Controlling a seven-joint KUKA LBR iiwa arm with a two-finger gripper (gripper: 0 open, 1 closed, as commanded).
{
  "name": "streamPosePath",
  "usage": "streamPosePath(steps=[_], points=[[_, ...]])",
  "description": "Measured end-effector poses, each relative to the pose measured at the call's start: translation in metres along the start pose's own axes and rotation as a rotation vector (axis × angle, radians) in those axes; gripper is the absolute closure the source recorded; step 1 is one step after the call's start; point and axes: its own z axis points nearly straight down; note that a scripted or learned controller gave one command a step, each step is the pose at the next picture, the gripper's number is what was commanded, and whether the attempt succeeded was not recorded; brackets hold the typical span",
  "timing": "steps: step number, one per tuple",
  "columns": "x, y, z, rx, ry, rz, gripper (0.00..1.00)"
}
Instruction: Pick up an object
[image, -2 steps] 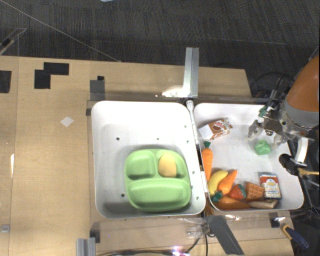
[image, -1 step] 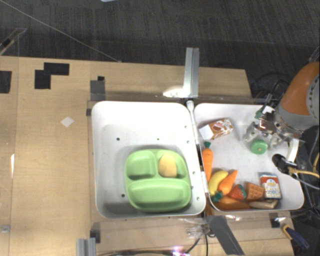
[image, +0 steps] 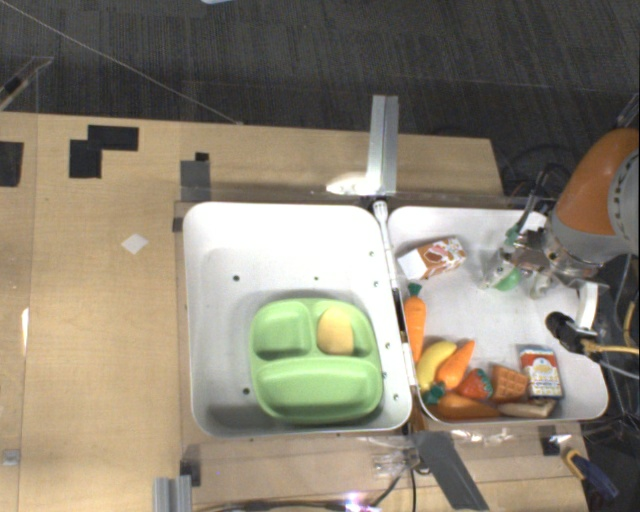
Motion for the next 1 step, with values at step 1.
streamPosePath(steps=[1], points=[[0.0146,0.0325,0.0018,-0.001,0.0,0.043,0.0]])
